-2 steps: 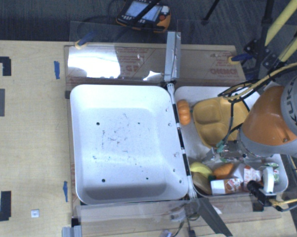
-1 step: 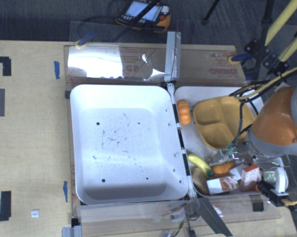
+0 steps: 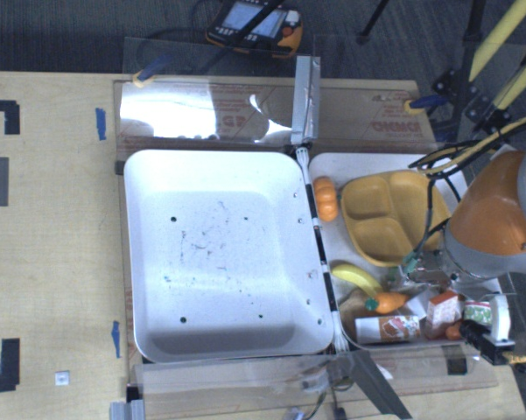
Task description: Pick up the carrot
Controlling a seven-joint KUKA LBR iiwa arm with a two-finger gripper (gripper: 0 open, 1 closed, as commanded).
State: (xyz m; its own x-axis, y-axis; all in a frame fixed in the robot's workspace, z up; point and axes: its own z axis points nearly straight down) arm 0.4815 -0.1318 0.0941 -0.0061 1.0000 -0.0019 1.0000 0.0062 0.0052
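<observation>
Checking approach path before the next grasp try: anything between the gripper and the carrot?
Nothing visibly sits between them. The carrot lies exposed on top of the clutter in the right bin, with the banana at its left and a bottle just below it. The arm's wrist hangs close at its right, above the pile.

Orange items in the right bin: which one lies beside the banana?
The carrot, just right of the banana, above the bottle. The other, a round orange fruit, sits farther up against the bin's left wall.

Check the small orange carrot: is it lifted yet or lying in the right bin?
Lying in the right white bin. The small orange carrot rests among clutter beside the yellow banana, nothing gripping it.
</observation>
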